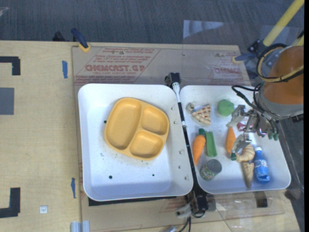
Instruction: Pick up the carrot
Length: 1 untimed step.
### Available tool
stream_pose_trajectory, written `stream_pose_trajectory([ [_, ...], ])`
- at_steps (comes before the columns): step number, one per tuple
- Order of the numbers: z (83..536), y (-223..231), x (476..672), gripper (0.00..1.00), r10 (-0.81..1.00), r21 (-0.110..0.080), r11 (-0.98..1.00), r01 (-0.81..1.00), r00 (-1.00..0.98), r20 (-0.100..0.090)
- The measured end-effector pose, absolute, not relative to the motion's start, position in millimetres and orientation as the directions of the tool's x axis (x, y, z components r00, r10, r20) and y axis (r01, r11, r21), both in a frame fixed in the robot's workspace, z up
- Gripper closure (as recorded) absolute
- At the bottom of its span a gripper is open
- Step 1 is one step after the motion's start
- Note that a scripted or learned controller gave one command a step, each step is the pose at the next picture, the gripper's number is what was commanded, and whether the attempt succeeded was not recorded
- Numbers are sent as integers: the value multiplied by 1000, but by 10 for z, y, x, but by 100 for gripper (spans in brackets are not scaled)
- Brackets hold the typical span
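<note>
The gripper hangs low over the right bin; whether its jaws stand wide or narrow cannot be told from this angle, and nothing is visibly held. Just at its nine o'clock lies an orange carrot, upright in the view. A second carrot lies further toward nine o'clock, touching a green stick. A croissant sits at six o'clock of the gripper, a blue bottle at five, a green ball at eleven. Judgement: the nearer carrot is crowded by the croissant; the grasp should straddle its width at mid-length, descending squarely, avoiding neighbours.
</note>
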State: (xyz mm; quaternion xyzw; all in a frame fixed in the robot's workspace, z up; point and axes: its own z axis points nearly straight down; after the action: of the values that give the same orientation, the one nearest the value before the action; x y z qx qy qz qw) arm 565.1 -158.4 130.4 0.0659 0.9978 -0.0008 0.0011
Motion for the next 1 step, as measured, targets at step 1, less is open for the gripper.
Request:
stream_pose_trajectory([
  [1, 901, -1420, 5282, 0, -12, -2, 1000, -12, -1000, -14],
])
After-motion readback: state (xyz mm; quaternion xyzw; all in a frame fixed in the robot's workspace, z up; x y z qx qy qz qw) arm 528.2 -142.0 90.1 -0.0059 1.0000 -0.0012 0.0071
